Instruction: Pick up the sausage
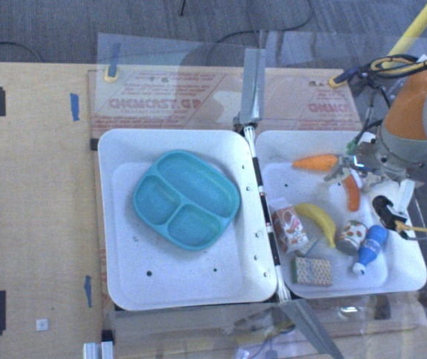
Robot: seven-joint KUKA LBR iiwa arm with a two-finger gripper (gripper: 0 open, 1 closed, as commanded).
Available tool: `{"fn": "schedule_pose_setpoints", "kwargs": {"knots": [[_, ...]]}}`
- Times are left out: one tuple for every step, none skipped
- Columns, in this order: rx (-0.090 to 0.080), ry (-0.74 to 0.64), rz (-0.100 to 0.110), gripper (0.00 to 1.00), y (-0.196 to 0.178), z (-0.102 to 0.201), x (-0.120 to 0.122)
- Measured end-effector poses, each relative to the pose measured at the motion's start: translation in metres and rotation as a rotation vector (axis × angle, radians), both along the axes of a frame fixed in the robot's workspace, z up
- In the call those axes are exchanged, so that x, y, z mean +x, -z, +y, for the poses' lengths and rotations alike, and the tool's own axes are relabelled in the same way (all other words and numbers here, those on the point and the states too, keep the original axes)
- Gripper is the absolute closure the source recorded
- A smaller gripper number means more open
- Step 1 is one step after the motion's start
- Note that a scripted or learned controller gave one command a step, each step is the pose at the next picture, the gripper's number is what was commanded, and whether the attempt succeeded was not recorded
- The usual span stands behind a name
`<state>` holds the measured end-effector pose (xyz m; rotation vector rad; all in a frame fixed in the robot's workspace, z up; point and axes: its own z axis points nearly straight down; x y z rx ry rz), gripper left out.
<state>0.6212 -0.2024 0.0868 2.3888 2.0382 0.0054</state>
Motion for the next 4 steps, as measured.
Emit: {"fn": "schedule_pose_setpoints", "kwargs": {"knots": [[-0.002, -0.044, 0.001, 0.00, -0.053, 0.052, 0.008], [-0.003, -0.054, 0.001, 0.00, 0.000, 0.004, 0.000], [-0.007, -0.056, -0.003, 1.00, -0.012, 0.003, 0.001], [-0.004, -0.175, 0.000, 1.00, -0.030, 0.007, 0.030]]}}
